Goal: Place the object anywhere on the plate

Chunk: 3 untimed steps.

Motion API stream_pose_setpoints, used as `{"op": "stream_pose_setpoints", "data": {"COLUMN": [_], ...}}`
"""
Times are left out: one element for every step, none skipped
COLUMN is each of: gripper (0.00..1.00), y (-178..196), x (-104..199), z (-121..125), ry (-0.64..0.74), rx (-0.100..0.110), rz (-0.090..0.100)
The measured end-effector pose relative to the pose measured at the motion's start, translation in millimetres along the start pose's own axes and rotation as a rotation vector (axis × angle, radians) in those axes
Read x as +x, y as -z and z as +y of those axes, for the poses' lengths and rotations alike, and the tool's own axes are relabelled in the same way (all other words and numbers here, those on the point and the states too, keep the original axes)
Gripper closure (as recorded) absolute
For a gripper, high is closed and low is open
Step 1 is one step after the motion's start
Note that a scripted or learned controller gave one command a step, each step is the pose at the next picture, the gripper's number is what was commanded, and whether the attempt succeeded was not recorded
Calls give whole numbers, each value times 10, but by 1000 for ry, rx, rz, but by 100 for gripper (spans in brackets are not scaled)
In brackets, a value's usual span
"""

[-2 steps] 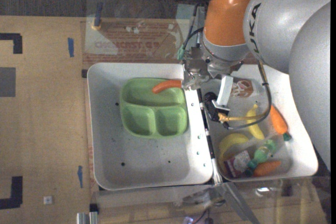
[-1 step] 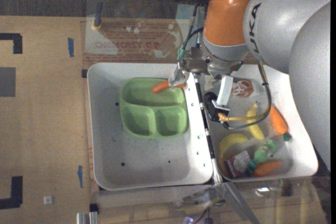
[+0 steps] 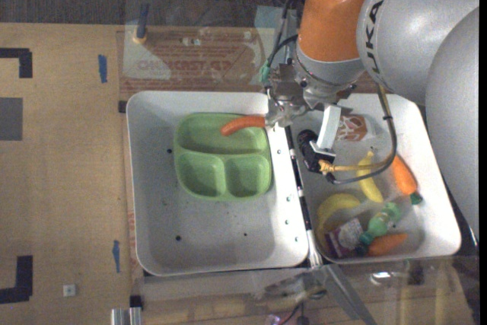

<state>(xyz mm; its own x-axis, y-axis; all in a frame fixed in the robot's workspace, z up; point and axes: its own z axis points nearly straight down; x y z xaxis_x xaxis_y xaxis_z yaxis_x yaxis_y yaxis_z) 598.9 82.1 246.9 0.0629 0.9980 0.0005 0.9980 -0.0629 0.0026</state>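
Gripper (image 3: 275, 115): fingers closed on the right end of the orange carrot (image 3: 242, 124), held at the far right corner of the green divided plate (image 3: 223, 166) in the left bin (image 3: 152, 186). Risk, judged: released here, the carrot may roll off the plate rim onto the bin floor or the divider between bins.

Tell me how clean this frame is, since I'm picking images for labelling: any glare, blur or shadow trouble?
Camera view: soft overall, edges slightly fuzzy; the arm near the lens is large and blurred. Clear sheeting along the top of the bench throws pale reflections. Light is even in the left bin, with only a faint shadow around the green plate. The orange carrot stays readable.
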Motion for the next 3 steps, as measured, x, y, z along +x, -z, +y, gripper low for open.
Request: {"op": "stream_pose_setpoints", "data": {"gripper": [100,0,0], "y": [-319,-318,507], "x": [603,601,260], "z": [127,128,636], "ry": [370,369,-310], "rx": [2,2,1], "rz": [0,0,-2]}}
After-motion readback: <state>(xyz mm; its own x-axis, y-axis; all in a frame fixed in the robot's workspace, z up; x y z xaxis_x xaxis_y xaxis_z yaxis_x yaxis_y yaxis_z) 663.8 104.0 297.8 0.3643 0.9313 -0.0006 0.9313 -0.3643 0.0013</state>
